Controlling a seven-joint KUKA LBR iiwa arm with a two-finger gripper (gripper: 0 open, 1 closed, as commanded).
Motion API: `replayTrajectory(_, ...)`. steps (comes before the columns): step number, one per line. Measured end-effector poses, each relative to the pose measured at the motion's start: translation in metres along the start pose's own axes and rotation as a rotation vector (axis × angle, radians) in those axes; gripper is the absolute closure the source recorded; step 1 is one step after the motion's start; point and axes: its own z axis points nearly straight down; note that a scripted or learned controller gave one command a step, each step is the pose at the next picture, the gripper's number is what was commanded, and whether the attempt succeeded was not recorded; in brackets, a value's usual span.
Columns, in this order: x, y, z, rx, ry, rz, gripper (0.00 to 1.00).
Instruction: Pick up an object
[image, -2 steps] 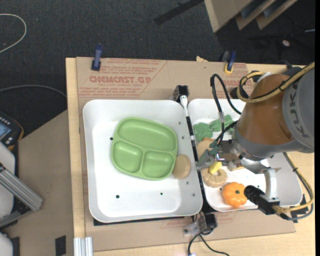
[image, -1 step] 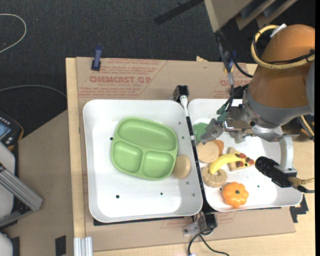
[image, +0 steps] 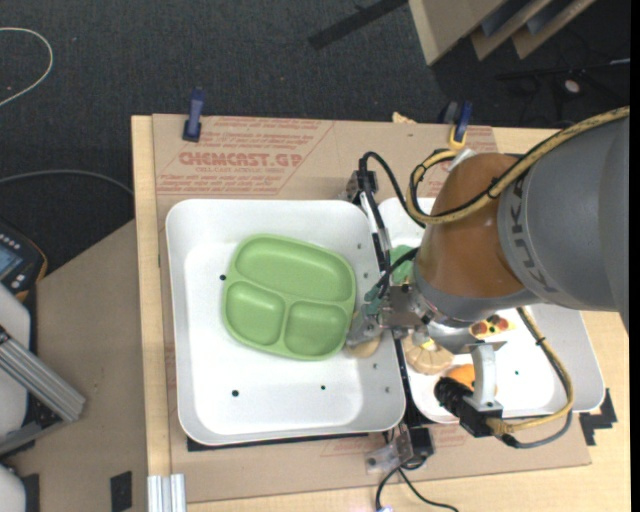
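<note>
Mostly my arm (image: 520, 235) hides the right bin (image: 565, 375); the gripper (image: 385, 318) is beside the green plate (image: 288, 296), and I cannot tell its fingers' state.

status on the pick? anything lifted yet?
Done: the grey arm's gripper is down at the right edge of the green three-compartment plastic plate, which lies flat in the left white bin. In hand: nothing visibly held. Left: grasp and lift an object.
</note>
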Motion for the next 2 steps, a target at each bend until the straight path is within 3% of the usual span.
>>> replayTrajectory(1, -0.029, 0.056, -0.008, -0.019, -0.003, 0.005, 0.0)
replayTrajectory(2, 0.002, 0.063, -0.166, -0.035, 0.003, -0.003, 0.0)
